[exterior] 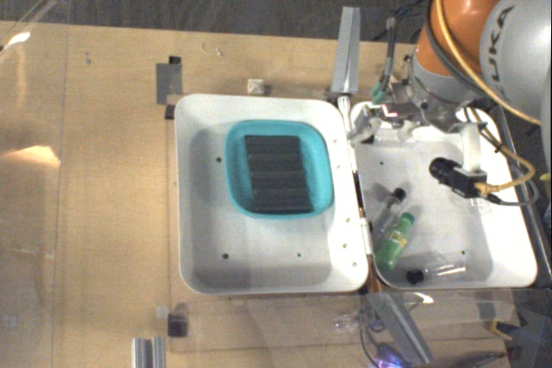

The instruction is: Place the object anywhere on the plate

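A single fixed camera looks down from above at a slant on the worktop (86, 185), far enough to take in both white bins, the left bin (198, 263) and the right bin (509, 271), with floor along the top and the arm (492, 4) entering from the right.

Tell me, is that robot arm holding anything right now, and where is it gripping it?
It cannot be told: the gripper sits at the right bin's top edge, fingertips hidden. The green bottle lies loose.

Two shallow white bins sit side by side, the left bin (198, 258) holding one teal plate (321, 177) with one dark ridged block (276, 175) on it, the right bin (504, 263) holding one green bottle (395, 239) and one clear marker-like tube (438, 271).
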